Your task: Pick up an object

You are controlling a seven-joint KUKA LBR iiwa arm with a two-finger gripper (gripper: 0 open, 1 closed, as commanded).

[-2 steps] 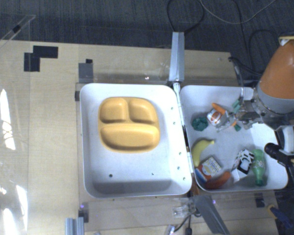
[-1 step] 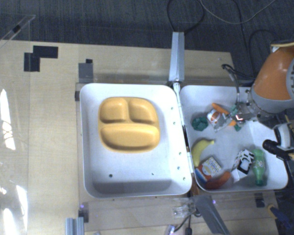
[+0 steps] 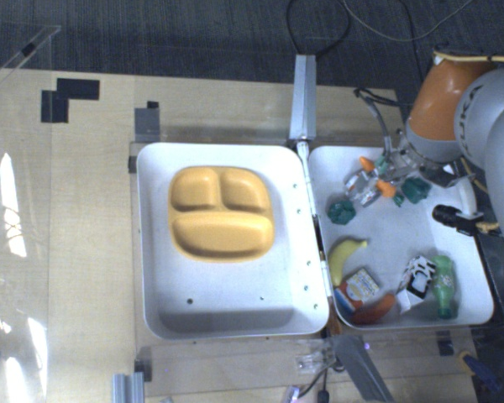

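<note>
Objects (image 3: pixel 353 256) lie in the right bin (image 3: pixel 479 309); hand (image 3: pixel 378 179) hovers there, its grip unclear.

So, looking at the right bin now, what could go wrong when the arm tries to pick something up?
1. The gripper sits low among small crowded items; closing there may nudge the teal piece instead of catching anything.
2. The banana, small box and red object lie packed against the right bin wall, so fingers may hit the wall.
3. The green bottle looks round and might slip.
</note>
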